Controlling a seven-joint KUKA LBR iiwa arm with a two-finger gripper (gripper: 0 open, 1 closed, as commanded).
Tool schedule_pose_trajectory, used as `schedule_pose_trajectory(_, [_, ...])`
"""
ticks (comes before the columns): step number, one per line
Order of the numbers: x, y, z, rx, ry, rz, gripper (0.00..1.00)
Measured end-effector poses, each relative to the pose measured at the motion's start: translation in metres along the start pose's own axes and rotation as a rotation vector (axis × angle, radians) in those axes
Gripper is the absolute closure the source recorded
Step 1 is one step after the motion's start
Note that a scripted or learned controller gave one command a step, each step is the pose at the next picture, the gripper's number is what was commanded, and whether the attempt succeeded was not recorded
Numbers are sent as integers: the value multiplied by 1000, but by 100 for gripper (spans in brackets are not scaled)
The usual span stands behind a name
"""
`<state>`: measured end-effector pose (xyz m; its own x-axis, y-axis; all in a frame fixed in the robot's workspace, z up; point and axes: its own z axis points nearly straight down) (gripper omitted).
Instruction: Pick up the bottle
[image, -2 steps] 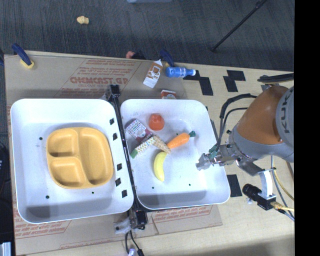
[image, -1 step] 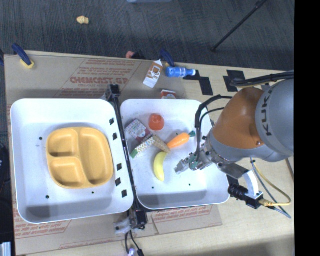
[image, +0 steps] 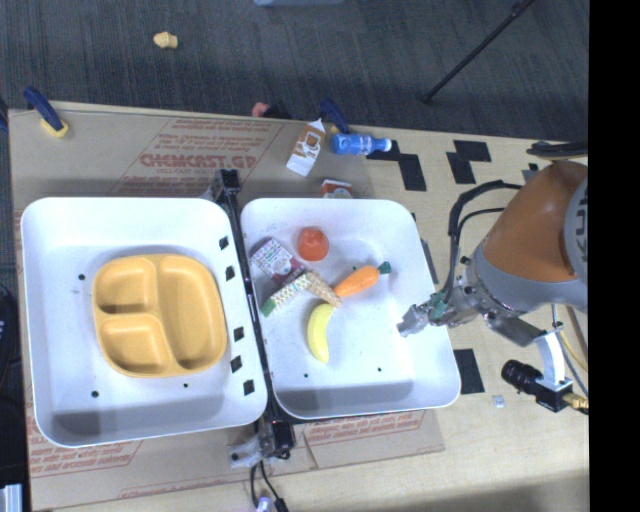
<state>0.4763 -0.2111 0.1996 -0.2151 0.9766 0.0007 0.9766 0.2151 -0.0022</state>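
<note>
A small blue bottle (image: 356, 145) with a white cap lies on its side on the cardboard bench, behind the right bin (image: 432, 372) and outside it. My gripper (image: 416, 319) hangs over the right bin's right rim, at about the middle of its length. It is far from the bottle, with nothing visibly in it. The grey arm with its orange band (image: 530, 235) comes in from the right.
The right bin holds a red tomato (image: 313, 243), a carrot (image: 358, 281), a banana (image: 318, 332), a wrapped packet (image: 271, 258) and a patterned bar (image: 295, 289). A yellow divided plate (image: 160, 312) lies in the left bin (image: 50, 400). A small carton (image: 306, 148) lies beside the bottle.
</note>
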Motion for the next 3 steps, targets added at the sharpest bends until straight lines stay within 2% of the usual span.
schedule_pose_trajectory(1, [52,12,21,1,2,30,100])
schedule_pose_trajectory(2, [22,4,13,0,1,386,100])
schedule_pose_trajectory(3, [8,2,33,2,2,127,100])
